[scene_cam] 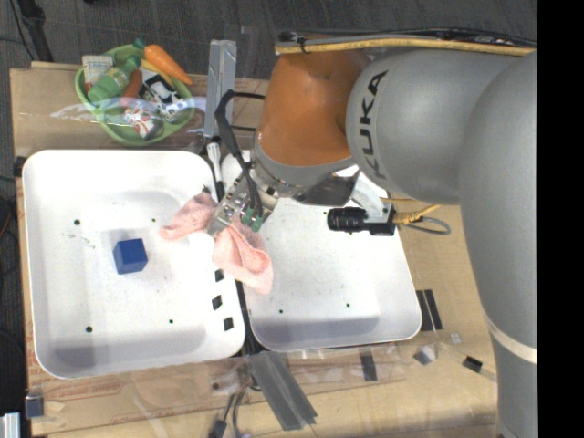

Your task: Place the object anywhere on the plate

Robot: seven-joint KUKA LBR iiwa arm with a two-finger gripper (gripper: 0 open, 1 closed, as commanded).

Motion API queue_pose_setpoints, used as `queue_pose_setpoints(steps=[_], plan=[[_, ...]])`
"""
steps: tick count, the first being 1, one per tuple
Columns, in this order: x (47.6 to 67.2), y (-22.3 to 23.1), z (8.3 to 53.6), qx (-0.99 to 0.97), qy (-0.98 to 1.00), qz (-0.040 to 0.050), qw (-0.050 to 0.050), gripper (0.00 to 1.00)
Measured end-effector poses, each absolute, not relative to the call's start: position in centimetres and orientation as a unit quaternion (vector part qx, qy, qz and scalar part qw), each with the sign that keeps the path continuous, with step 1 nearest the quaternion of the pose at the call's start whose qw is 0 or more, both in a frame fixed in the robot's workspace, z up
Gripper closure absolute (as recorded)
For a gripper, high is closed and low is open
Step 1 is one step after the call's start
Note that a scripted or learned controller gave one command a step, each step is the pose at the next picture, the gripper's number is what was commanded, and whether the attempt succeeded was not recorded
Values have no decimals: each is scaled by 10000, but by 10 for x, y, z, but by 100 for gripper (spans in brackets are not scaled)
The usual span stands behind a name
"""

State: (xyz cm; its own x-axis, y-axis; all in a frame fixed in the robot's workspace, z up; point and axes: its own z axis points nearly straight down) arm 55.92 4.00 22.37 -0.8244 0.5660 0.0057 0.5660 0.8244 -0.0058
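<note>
Gripping a pink cloth (239, 245) in closed jaws of the gripper (234, 215) at frame centre, above the seam between the left bin (55, 245) and the right bin (365, 290); best lifted clear of both rims before travelling, no plate identifiable.

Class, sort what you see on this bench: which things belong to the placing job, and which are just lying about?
Belonging to the job:
- pink cloth, draped over the seam between the bins
- gripper, just above the cloth
- left bin and right bin

Lying about:
- blue cube in the left bin
- green bowl of toy food
</note>
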Motion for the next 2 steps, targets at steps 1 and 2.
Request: queue_pose_setpoints(steps=[1,2], plan=[[526,88,229,-973,-9952,13,31,100],[500,131,228,33,-10000,13,38,100]])
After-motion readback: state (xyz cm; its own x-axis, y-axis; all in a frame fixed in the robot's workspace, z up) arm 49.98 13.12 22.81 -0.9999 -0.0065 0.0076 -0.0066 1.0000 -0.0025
